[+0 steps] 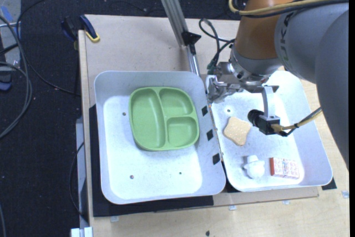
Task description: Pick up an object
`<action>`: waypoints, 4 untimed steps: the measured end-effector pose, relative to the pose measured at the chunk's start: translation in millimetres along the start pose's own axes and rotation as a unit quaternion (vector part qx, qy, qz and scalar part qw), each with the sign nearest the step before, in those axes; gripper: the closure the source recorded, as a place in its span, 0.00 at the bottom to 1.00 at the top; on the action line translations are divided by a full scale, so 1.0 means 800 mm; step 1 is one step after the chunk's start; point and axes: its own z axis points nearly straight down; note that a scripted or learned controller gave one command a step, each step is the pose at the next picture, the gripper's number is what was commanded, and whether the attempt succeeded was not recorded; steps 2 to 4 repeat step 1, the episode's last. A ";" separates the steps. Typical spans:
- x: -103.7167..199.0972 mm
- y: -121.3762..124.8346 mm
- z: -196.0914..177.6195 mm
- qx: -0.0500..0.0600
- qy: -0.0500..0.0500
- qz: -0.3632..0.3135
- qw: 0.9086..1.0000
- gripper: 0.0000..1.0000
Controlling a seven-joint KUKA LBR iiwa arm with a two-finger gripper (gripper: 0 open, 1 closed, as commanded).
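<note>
Two shallow white bins sit side by side on the bench, and the divided green plate (164,118) serves here as the landmark. The plate lies flat in the left bin (111,175), its three compartments facing up. To the right of the plate, across the shared bin walls, the right bin (319,166) holds three loose things: a tan, bread-like piece (237,131) nearest the plate, a small white object (254,167) to the plate's lower right, and a red-and-white packet (284,168) farther right still, just beside the white object. The grey arm with its orange band reaches over the right bin. The gripper (217,87) sits above the right bin's upper left corner, near the plate's upper right edge; whether it is released or clenched cannot be told, and nothing can be seen in its grasp.
</note>
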 end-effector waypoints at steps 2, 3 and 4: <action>0.057 -0.018 -0.016 -0.001 0.001 -0.001 1.000 1.00; 0.057 -0.018 -0.016 -0.001 0.001 -0.001 1.000 1.00; 0.057 -0.018 -0.016 -0.001 0.001 -0.001 1.000 1.00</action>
